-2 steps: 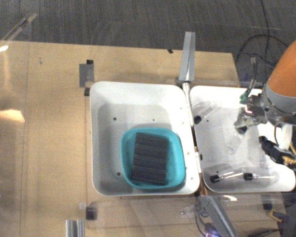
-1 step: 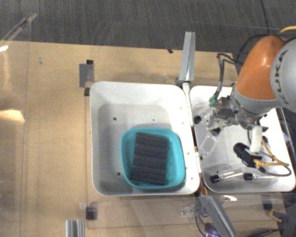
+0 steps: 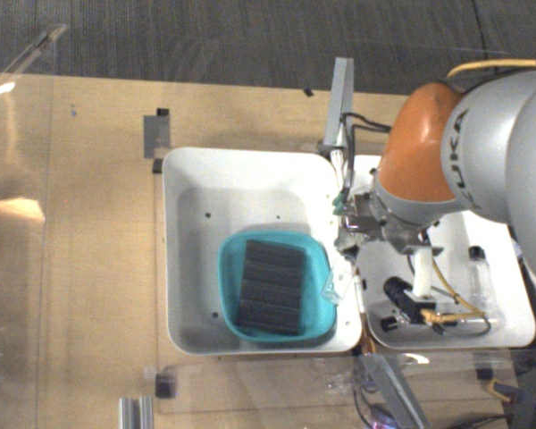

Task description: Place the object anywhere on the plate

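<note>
Gripper (image 3: 347, 239) hidden under wrist, state unclear; dark block (image 3: 272, 285) on teal plate (image 3: 319, 262).

grey arm (image 3: 509, 141) reaches in from the right, orange wrist band (image 3: 417, 155) bent downward.

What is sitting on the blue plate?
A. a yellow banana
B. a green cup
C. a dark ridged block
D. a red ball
C: a dark ridged block lies on the blue plate, inside the left bin.
</note>
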{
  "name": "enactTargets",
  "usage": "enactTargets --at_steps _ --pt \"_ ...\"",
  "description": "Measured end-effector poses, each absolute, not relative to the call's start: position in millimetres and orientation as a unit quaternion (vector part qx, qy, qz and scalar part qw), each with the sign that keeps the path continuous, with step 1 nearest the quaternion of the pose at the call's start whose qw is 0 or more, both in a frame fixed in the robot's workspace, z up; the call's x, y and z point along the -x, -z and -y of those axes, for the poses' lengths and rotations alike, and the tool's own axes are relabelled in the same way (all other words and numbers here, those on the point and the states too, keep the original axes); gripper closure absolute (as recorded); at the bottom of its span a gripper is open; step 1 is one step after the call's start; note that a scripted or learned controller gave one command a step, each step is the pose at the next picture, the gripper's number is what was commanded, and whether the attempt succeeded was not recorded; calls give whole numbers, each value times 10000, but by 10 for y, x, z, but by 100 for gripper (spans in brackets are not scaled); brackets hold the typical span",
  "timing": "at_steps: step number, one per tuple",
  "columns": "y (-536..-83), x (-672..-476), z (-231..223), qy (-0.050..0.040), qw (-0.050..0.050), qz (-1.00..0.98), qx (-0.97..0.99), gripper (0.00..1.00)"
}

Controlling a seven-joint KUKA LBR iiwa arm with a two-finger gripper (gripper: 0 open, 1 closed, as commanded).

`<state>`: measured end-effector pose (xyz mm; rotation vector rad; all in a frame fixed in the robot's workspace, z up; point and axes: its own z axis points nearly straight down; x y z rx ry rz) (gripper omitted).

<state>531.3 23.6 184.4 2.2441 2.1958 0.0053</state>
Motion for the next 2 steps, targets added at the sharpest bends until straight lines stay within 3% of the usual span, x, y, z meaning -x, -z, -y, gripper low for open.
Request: enactTargets --at_steps 1,2 --pt "-1846 -5313 -232 -18 11 -6989 -7152 0" --pt "-3147 -4965 203 -35 38 -7249 -6888 0"
